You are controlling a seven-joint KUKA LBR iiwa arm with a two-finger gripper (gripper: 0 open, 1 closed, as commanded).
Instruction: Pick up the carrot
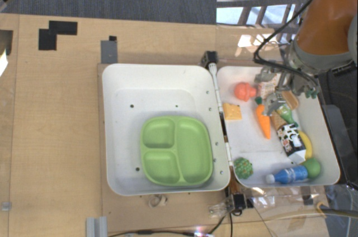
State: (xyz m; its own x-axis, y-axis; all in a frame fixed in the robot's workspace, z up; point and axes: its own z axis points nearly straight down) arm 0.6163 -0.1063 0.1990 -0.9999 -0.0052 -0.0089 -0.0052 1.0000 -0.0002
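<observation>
Overhead: arm over right bin

Arm reaches in from the right; claw (275, 103) hangs at the carrot's top end, opening cannot be told. Right bin (330, 143) holds carrot (263, 122), pink ball (244, 91), cracker (232, 112), green ball (243, 167), blue bottle (288, 175), banana (306, 143). Left bin (120, 93) holds a green divided plate (176, 150). Carrot: orange, lying lengthwise mid-bin.

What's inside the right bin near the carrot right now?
The right bin holds the carrot, with the gripper over its upper end. A tomato and cracker lie to its left, a milk carton to its right. The arm covers what lies farther back.
</observation>
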